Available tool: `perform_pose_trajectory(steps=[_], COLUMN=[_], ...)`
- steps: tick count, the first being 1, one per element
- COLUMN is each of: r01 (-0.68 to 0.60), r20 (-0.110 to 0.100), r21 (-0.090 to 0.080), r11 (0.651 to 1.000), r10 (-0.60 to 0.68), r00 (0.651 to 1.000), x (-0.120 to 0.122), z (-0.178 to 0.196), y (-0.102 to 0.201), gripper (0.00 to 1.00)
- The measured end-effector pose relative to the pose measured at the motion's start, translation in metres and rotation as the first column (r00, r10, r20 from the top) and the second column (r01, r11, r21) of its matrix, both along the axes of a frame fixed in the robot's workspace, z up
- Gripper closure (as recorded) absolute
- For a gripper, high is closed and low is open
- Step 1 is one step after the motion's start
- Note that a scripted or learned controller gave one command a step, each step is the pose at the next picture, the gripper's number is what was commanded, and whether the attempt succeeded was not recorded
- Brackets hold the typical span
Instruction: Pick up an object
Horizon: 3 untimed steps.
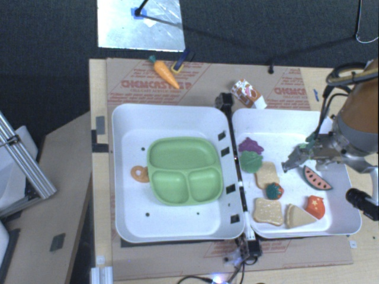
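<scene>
Gripper (290, 163) sits over the right bin (284, 123); can't tell its grip state, nothing visibly held. Watermelon slice (317, 178) just right of it, cracker (267, 174) just left-below, green leaf (250, 160) further left, tomato (315, 206) below.
</scene>
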<state>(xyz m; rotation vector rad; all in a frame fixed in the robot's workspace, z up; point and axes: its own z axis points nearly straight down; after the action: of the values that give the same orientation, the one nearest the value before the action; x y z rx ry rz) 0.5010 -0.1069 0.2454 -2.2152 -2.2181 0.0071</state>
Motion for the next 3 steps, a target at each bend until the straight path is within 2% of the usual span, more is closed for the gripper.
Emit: perform_pose_trajectory(steps=[1,2,3], r01=[-0.002,-0.001,0.001], r20=[0.01,0.006,0.005], r21=[-0.001,-0.001,-0.001], r11=[1.0,1.0,1.0], r10=[0.002,0.001,-0.001], r00=[1.0,1.0,1.0], x=[0.002,-0.004,0.0], z=[0.004,-0.043,-0.092], y=[0.0,0.008,-0.001], gripper=[0.0,0.0,0.0])
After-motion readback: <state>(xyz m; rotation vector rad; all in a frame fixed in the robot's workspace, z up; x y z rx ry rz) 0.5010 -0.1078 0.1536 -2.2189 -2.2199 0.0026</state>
